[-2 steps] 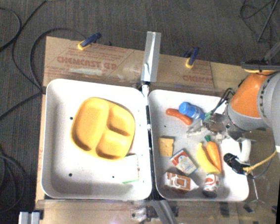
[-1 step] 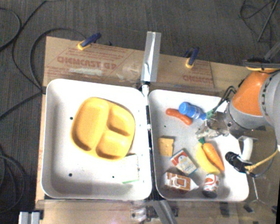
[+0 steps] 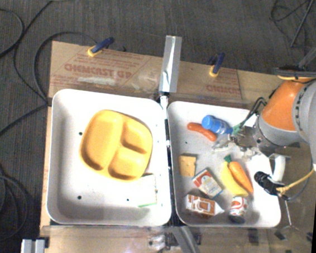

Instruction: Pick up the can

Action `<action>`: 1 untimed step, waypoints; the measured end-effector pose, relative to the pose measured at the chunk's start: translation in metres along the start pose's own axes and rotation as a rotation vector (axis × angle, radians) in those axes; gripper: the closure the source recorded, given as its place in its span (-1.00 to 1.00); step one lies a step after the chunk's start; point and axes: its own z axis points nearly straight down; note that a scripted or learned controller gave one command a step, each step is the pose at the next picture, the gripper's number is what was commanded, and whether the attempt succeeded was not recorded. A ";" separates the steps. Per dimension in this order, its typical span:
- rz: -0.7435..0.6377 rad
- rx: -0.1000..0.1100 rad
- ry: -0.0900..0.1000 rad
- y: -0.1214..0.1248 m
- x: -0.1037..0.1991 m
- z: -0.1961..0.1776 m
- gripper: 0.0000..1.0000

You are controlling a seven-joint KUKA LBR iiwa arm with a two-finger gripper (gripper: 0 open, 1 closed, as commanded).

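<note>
Two bins on the tabletop [image 3: 60,71], you're working the right one.
Near edge, target: the can [image 3: 238,208] stands at the near-right corner of the right bin [image 3: 173,153], red and white, dark top, close to the bin wall.
Beside target: a small carton [image 3: 201,205] lies just left of the can; a second red-and-white packet [image 3: 208,183] sits a bit farther in.
Mid bin: a yellow-orange carrot-shaped toy [image 3: 238,177] lies diagonally just beyond the can, a tan cracker-like square [image 3: 186,165] to its left.
Far part: a blue bottle [image 3: 215,124] and a red-orange chili-like piece [image 3: 202,132] near the far wall.
Hand: the hand [image 3: 236,140] sits in the far part of the right bin, just right of the blue bottle. Its state: cannot tell, too small and cluttered there. Nothing visibly held.
Left bin: left bin [image 3: 61,197] holds a yellow divided tray [image 3: 117,144]. Not relevant.
Progress: judged not started on the can; hand is well apart from it.
Risk 1: hand is next to the bottle, not the can. You may get a wrong-object grab.
Risk 2: can sits near the corner wall, so a finger could hit the rim on descent.
Risk 3: carton and carrot crowd the can; a finger may land on one and tip the can.
Risk 4: a round, upright can could slip or roll if the grip is off-centre.
</note>
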 end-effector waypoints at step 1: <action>0.120 -0.002 -0.002 -0.054 0.052 0.008 -1.00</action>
